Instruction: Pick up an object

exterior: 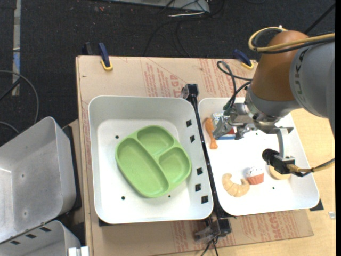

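Here, a green divided plate (153, 160) lies in the left bin (101, 108); in the right bin (298, 199), a croissant (235, 185) and cupcake (254, 176) sit at five o'clock from the gripper (230, 122). Cardboard covers the bench (154, 73). The gripper's state cannot be made out.

Croissant (235, 185) beside cupcake (254, 175), right bin (298, 201)

A single fixed camera looks down at a slant from above the bench (144, 73), far enough back to take in both bins whole, left bin (101, 116) and right bin (298, 196), plus dark floor beyond the bench's far edge.
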